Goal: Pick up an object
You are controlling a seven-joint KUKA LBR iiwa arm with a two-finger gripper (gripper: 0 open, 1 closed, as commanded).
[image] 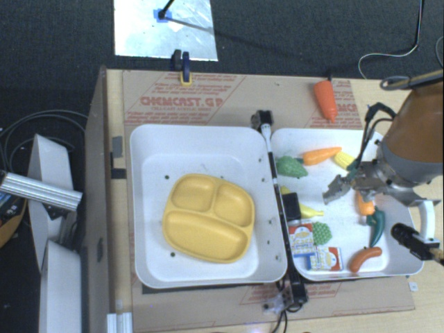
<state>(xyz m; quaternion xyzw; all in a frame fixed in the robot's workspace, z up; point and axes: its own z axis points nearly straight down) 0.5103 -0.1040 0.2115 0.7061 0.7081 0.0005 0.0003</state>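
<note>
- Since nothing is seen between the fingers, the gripper [336,188] is read as empty; the fingers look spread, hanging over bare floor in the middle of the right bin [402,269].
- Candidates are all in the right bin: a yellow piece [310,212] just below-left of the tips, a green leafy toy [291,166] and an orange carrot [321,156] up-left, a yellow corn [344,160] above.
- Further ones are noted: an orange piece [365,204] and a dark green pepper [377,226] under the wrist, a sausage [365,258] at the near edge, flat cartons [312,248] by the divider.
- The yellow piece is judged the closest target; jaws should be set across its short axis and lowered fully before closing.
- Cartons are best avoided: flat, little to pinch.
- The left bin [149,186] holds a yellow divided plate [208,217]; a second carrot [325,99] lies outside on the cardboard.
</note>
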